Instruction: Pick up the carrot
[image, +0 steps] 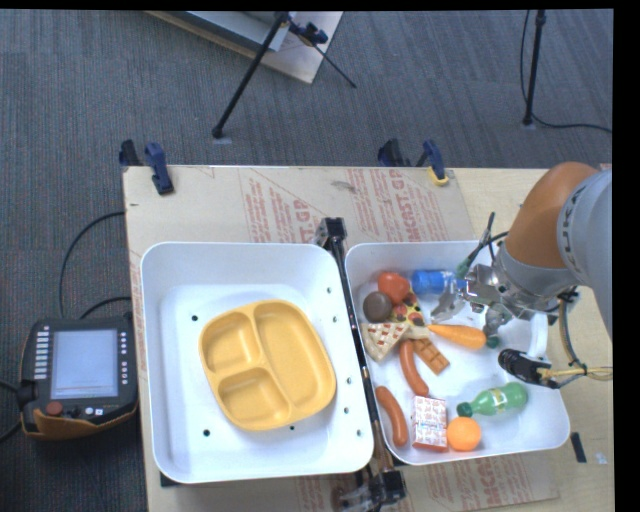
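Observation:
The carrot (459, 336) is orange and tapered. It lies on its side in the middle of the right bin (555, 425), tip pointing left. My gripper (470, 311) hangs just behind and over it, reaching in from the right under the orange wrist band. Its two fingers (447, 302) stand spread apart, one near each end of the carrot, so it is open. Nothing is lifted between them.
Around the carrot lie a blue can (432, 281), a red tomato (393, 287), a brown ball (377, 306), a pizza slice (385, 336), two sausages (413, 367), a carton (430, 422), an orange (463, 434) and a green bottle (495, 400). The left bin (165, 300) holds a yellow divided plate (268, 364).

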